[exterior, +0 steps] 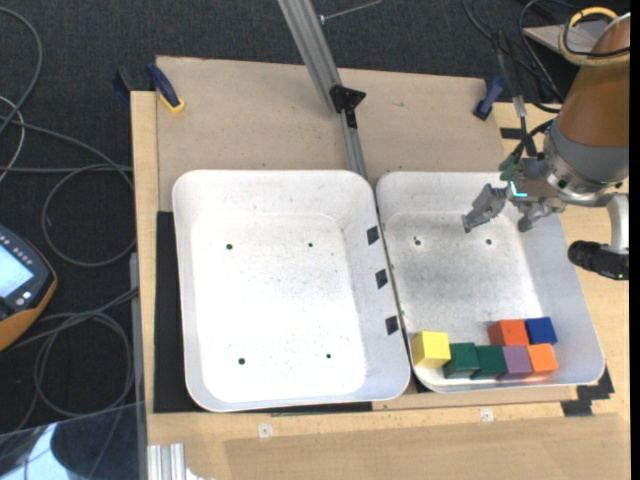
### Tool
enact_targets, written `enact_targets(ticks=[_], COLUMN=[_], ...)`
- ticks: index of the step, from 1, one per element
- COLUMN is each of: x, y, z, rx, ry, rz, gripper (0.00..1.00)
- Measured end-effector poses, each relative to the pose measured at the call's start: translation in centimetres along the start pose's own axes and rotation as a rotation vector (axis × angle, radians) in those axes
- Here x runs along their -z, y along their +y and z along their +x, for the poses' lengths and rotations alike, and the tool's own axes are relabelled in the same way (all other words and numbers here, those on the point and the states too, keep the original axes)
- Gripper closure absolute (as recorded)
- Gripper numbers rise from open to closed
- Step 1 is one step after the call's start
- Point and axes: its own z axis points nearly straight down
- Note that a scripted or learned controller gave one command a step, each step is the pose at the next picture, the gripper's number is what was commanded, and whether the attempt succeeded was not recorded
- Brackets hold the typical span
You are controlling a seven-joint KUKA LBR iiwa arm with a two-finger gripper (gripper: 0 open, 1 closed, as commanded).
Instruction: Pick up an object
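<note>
Coloured blocks (490,348) sit bunched at the near edge of the right bin (560,268), untouched. Well apart, over the bin's far end, hangs the end effector (505,211), fingers spread, pinching nothing. The pick hasn't started: descent and grasp remain.

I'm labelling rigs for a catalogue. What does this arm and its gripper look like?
The arm has an orange-brown band over a grey wrist. The gripper below is grey metal with two thin fingers, a small teal light, and dark cables alongside.
</note>
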Motion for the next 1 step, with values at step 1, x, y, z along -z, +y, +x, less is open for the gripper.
enact_targets(ticks=[1], x=[0.23], y=[0.05], z=[-0.03], rx=[0.0], ry=[-0.001], rz=[-0.004], gripper=[0.0])
